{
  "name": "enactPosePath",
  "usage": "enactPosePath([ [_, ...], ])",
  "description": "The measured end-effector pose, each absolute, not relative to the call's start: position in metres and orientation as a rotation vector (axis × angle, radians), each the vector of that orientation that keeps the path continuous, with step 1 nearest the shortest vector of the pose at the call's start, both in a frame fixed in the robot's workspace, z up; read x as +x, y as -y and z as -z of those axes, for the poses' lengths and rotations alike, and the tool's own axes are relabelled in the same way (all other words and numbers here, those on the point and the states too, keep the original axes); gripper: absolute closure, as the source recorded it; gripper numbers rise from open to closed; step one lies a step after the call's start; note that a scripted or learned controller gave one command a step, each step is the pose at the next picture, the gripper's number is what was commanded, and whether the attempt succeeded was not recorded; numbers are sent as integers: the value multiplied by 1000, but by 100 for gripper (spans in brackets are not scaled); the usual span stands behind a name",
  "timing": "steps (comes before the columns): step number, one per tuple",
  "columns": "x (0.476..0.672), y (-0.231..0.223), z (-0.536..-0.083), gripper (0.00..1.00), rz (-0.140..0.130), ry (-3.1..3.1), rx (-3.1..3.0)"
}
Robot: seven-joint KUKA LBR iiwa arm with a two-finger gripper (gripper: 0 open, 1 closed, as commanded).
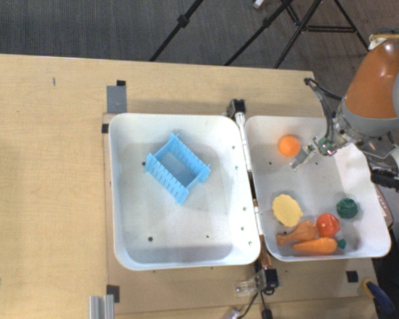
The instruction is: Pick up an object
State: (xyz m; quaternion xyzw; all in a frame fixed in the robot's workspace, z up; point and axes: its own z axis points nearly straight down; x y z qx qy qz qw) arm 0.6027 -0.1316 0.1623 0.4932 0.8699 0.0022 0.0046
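Glossy white plastic bins, matt wooden bench

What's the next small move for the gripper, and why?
Probably a short shift toward the view's left, then down onto the orange ball. The gripper hangs in the right bin just beside the ball with nothing between its fingers, and the ball sits apart from the yellow piece and the carrot cluster, so it looks like the nearest, least crowded pick.

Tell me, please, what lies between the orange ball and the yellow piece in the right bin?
Nothing: in the camera view, only bare white bin floor runs from the orange ball down to the yellow piece. The gripper hangs just right of the ball.
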Motion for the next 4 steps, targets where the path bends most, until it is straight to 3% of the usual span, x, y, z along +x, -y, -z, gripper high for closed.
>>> enactPosePath([
  [1,646,141,-88,0,-8,-2592,1757],
  [2,667,102,-88,0,16,-2597,1763],
  [3,671,100,-102,100,4,-2595,1745],
  [4,671,47,-188,100,-9,-2641,1685],
])
